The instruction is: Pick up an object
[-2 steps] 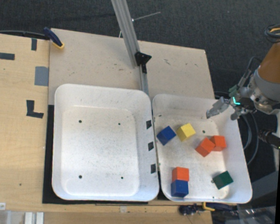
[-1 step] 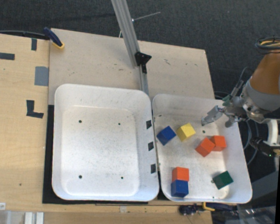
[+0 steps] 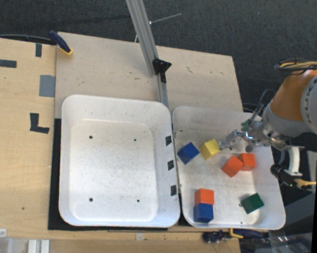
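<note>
Claw (image 3: 227, 140) over right bin (image 3: 195, 121), fingers unreadable. Yellow cube (image 3: 210, 149) just left-below claw; blue cube (image 3: 187, 153) further left; two orange cubes (image 3: 238, 164) just below; green cube (image 3: 252, 203) well below.

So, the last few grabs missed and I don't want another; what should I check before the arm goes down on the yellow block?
1. Yellow block lies in the right bin: ok.
2. Gripper sits near it, just to its upper right: ok.
3. Room around it: the blue block lies close on its left, whether touching is unclear: cannot tell.
4. Jaws wide enough: cannot tell.
5. Nothing stacked on the yellow block: ok.
6. Orange blocks sit apart from it: ok.
</note>
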Robot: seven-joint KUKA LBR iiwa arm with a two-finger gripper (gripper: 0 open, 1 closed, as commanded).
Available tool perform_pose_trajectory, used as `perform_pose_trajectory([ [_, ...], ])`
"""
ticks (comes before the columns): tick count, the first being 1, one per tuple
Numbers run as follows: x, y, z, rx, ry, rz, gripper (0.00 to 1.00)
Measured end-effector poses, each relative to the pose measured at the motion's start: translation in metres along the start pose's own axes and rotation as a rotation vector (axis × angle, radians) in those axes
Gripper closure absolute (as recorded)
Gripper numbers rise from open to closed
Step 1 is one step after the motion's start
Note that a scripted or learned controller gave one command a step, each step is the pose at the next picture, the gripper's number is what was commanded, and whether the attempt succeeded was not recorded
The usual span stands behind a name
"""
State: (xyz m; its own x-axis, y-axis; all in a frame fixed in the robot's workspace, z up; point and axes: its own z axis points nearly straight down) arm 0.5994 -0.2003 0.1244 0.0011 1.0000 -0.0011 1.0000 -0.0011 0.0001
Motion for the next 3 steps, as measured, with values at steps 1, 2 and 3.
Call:
perform_pose_trajectory([
  [1, 0.000, 0.000, 0.018, -0.001, -0.001, -0.002, 0.00],
  [2, 0.001, 0.000, 0.010, 0.001, 0.000, -0.002, 1.00],
  [3, 0.006, 0.000, -0.034, -0.003, 0.000, -0.003, 1.00],
])
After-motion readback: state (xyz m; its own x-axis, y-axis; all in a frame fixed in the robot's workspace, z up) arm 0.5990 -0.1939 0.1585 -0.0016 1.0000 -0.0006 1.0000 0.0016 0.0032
